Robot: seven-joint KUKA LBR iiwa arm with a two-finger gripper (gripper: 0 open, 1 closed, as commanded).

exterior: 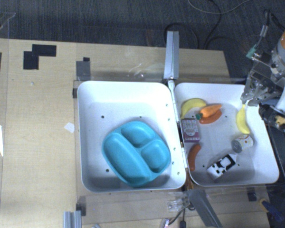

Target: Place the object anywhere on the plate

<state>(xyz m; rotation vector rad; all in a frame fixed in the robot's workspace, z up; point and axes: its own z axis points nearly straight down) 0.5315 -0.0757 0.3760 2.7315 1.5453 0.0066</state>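
Centrally in the left white bin [90,127]: one blue three-compartment plastic plate [136,152], nothing on it. Right white bin [270,167]: yellow banana [242,120] by the right wall, orange toy carrot [209,112], yellow-green fruit [192,106], purple packet [190,129], brown sausage [194,156], black-and-white toy cow [222,166], small grey cylinder [241,144]. Gripper [254,95] above that bin's upper right corner, near the banana's tip; finger state cannot be told.

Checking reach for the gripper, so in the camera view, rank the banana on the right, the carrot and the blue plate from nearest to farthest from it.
From the gripper:
1. Banana, right bin, just below it.
2. Carrot, right bin, farther left.
3. Blue plate, left bin.
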